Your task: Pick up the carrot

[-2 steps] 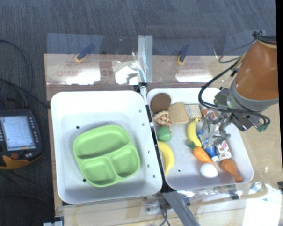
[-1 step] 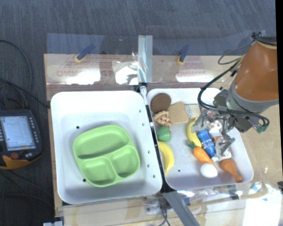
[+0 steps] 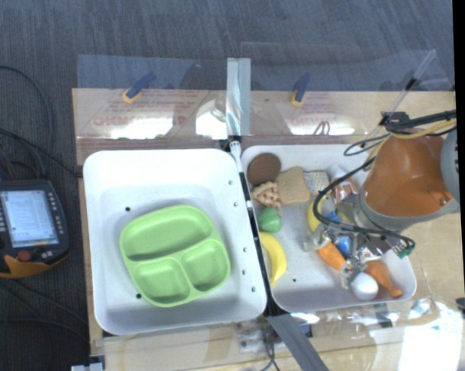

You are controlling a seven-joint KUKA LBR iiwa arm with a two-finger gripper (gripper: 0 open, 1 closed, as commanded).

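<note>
Carrot (image 3: 384, 278) lies at the right bin's (image 3: 299, 293) near right corner, touching a white egg (image 3: 365, 286). Just behind it, the gripper (image 3: 357, 252) hangs among cables; its state I cannot tell. Farther left sits a green tray (image 3: 174, 254).

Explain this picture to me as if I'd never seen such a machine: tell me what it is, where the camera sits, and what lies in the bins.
One camera looks down at a slant on a bench with two shallow white bins. The left white bin holds a light green plastic tray with three compartments. The right white bin holds toy food: a brown round piece, a tan bread-like block, a small green item, a yellow banana, a white egg and orange carrot-like pieces. The grey robot arm with an orange band reaches in from the right. Its two-finger gripper hangs low over that food; cables hide whether it holds anything.
</note>
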